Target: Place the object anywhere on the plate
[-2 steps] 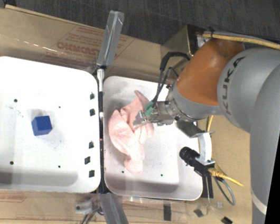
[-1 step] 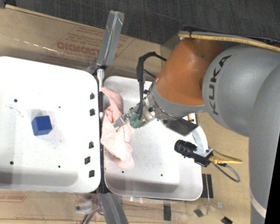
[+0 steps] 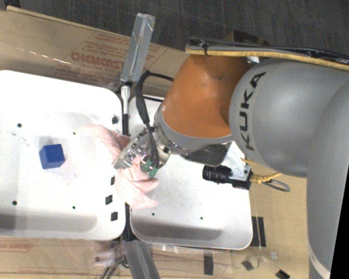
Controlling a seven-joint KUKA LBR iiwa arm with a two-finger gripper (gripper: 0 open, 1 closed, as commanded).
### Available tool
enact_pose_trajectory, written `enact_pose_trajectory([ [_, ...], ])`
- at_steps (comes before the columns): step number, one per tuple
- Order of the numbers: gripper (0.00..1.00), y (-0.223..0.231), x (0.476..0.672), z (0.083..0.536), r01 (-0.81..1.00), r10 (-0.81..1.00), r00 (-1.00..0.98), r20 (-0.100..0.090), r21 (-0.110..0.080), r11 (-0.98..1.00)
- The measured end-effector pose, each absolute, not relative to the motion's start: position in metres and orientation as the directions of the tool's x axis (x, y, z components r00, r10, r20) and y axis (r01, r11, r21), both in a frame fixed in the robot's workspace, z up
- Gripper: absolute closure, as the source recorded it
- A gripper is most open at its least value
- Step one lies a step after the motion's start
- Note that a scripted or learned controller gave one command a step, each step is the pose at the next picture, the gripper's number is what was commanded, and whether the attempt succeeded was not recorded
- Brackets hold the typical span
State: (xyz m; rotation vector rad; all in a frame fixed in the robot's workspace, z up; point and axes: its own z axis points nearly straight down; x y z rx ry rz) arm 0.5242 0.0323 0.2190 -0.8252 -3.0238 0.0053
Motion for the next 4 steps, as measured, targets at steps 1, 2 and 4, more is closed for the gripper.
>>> enact_pose_trajectory([
  [1,1.0,0.09,0.514,0.225,0.128,0.128,-0.992,0.006,-0.002,0.992],
  [2,1.0,0.142,0.502,0.217,-0.004,-0.004,-1.0,0.007,-0.003,1.0],
  [4,0.0,0.193,0.495,0.224,-0.007,-0.006,-1.0,0.004,-0.003,1.0],
])
